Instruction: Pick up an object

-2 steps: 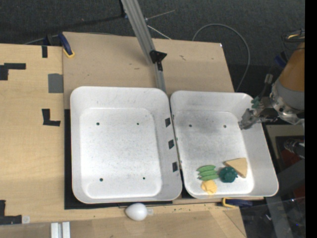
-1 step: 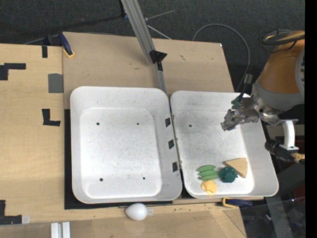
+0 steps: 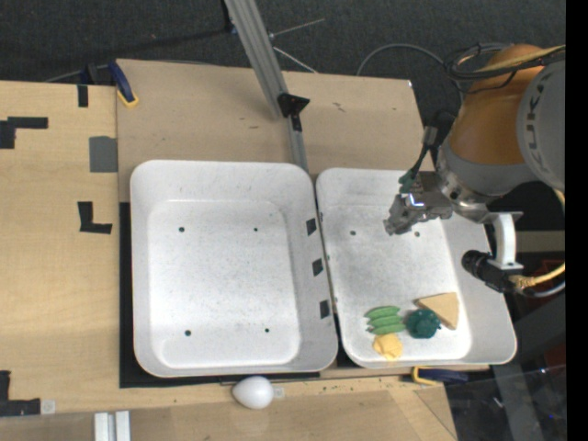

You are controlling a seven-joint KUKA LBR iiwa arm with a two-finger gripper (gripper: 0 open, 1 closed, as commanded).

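My hand (image 3: 402, 220) hovers over the right bin (image 3: 367, 246); I cannot tell its state. The toys sit well apart at the near corner: green pod (image 3: 384, 318), yellow piece (image 3: 388, 344), wedge (image 3: 442, 308). I'd target the wedge, least crowded.

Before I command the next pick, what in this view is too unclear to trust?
- Gripper over the right bin: small and blurred; open or shut cannot be told.
- Dark green object: too small to identify.
- Yellow item: shape unclear; whether it touches the green pod cannot be told.
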